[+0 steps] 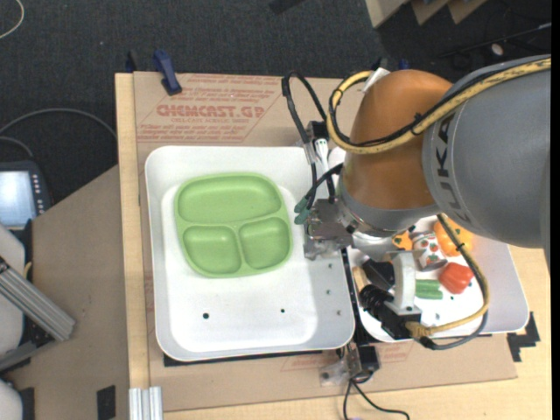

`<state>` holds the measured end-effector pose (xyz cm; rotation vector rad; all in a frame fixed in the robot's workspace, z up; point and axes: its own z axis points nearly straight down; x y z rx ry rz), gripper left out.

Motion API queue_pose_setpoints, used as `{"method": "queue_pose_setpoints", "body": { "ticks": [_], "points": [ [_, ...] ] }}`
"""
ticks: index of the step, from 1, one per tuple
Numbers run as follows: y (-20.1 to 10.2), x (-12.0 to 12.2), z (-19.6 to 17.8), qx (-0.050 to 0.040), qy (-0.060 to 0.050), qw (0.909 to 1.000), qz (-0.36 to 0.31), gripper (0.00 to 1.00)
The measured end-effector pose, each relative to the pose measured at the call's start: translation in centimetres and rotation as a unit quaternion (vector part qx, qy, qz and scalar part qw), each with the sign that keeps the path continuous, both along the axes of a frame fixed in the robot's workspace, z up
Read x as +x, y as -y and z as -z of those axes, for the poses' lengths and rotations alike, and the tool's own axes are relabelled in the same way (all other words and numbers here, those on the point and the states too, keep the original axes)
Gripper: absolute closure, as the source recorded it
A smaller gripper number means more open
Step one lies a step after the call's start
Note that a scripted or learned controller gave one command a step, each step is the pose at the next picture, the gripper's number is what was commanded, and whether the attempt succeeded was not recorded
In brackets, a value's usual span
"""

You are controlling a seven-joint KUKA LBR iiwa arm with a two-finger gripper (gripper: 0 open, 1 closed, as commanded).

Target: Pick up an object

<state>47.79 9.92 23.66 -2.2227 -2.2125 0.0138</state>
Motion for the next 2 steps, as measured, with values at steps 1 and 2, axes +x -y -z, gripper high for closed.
{"method": "queue_pose_setpoints", "body": {
  "ticks": [1, 2],
  "points": [
    [1.2, 7.2, 3.2, 0.0004, 0.006, 1.0000, -0.001, 1.00],
    [-2.6, 3.7, -3.6, 0.0024, 0.007, 1.0000, -0.005, 1.00]
  ]
}}
